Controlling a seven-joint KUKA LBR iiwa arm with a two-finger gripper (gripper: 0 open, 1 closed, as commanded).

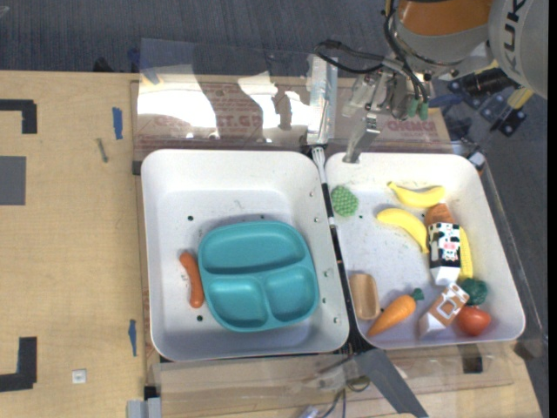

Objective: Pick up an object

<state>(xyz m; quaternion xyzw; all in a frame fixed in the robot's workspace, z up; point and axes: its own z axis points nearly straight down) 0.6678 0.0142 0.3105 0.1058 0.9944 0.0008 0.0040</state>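
Observation:
My gripper [336, 149] hangs over the far left corner of the right bin [370, 168], open, with nothing between its fingers. Just in front of it lies a small green ball [345, 200]. Further right in that bin are two bananas [416, 194] [403, 224], a cow-patterned carton [445, 247] and a yellow corn cob [467, 259]. Along the near side sit a bread piece [364, 294], a carrot [393, 313], a small white and orange box [446, 307], a broccoli floret [476, 292] and a tomato [473, 321].
The left bin [165, 190] holds a teal divided plate [258, 274] and an orange sausage [192, 279] beside it. A raised rim [329, 242] runs between the two bins. Clear plastic sheeting [218, 103] stands behind the bins.

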